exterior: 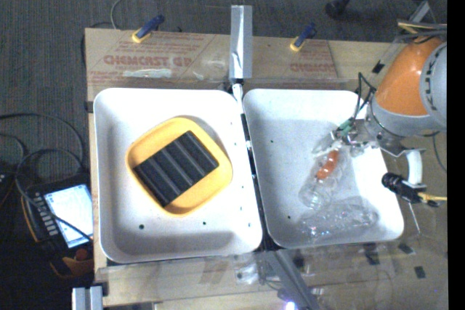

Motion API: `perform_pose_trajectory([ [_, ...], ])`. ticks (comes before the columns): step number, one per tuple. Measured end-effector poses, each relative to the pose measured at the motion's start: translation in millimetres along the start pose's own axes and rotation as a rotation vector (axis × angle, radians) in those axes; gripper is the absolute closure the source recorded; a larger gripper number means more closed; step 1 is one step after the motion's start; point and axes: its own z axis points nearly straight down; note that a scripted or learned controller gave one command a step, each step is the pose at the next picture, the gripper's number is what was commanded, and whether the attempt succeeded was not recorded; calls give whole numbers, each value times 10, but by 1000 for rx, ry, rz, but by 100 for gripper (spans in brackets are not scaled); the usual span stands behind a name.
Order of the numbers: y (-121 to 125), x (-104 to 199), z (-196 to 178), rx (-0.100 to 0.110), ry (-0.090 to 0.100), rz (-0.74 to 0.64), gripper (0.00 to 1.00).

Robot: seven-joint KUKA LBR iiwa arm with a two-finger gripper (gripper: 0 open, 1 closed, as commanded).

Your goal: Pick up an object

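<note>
A clear plastic bottle [325,172] with an orange label lies tilted in the right bin [290,112]. A crumpled clear plastic wrapper [341,218] rests near that bin's front right corner. My gripper [349,132] reaches in from the right, under the orange wrist band, and hovers at the bottle's upper end, very close to it or touching it. A yellow block with a black ribbed top [179,165] sits in the middle of the left bin [116,105].
An upright metal bar [240,43] stands behind the seam between the bins. Two blue-and-yellow clamps [147,28] [303,36] hold the cardboard backing. A cabled device [65,210] lies on the floor to the left.
</note>
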Motion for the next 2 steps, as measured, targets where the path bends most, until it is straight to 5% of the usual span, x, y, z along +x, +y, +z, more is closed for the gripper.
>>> perform_pose_trajectory([
  [1,-96,111,48,-35,-27,-168,0],
  [2,217,59,140,-10,-5,42,0],
])
